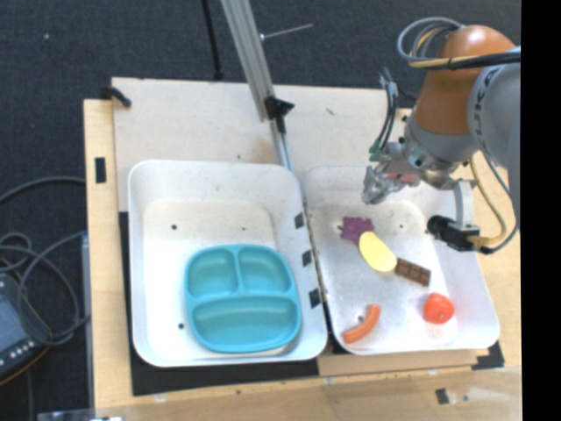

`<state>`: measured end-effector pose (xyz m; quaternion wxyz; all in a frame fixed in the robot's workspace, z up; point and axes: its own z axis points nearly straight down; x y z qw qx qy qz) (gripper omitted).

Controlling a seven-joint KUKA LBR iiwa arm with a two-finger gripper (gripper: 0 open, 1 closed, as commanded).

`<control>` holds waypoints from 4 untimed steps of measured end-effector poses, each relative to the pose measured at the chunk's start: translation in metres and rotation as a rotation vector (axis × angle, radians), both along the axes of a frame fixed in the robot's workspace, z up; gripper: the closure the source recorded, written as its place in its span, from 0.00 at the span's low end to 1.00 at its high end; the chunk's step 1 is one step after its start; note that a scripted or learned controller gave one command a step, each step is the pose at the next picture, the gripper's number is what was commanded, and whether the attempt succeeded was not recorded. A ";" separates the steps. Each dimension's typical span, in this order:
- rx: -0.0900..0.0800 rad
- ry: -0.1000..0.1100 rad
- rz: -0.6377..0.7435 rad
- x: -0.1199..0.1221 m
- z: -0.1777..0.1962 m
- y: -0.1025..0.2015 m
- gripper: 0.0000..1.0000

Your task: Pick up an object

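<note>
Down at the front of the right bin (491, 327) lies an orange carrot (362, 323), at about 6 o'clock in that bin. At 4 o'clock sits a small red ball-like toy (438, 308). Near the middle are a yellow toy (377, 253) and a brown bar (412, 273), touching each other. A purple toy (354, 228) lies just beside the yellow one, at its 11 o'clock.

The left bin (149, 235) holds a blue plate (241, 310) with three parts, toward 6 o'clock.

Nothing is picked up yet. All the toys lie on the bin floor. So I think the job is just starting: the arm has to pick a toy, go down, grab it and lift it.

The arm (456, 95) comes in from 2 o'clock and bends down over the back of the right bin. Its gripper (379, 187) points down at about 12 o'clock in that bin, near the purple toy but apart from it. I cannot tell if its fingers are wide or narrow. No toy is between them.
</note>
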<state>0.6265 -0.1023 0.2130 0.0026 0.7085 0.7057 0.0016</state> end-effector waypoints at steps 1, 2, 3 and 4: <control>0.000 0.000 0.006 0.001 0.044 0.001 1.00; 0.002 0.005 0.010 -0.009 0.045 0.042 1.00; 0.003 0.005 0.011 -0.022 0.051 0.092 1.00; 0.003 0.006 0.012 -0.032 0.046 0.153 1.00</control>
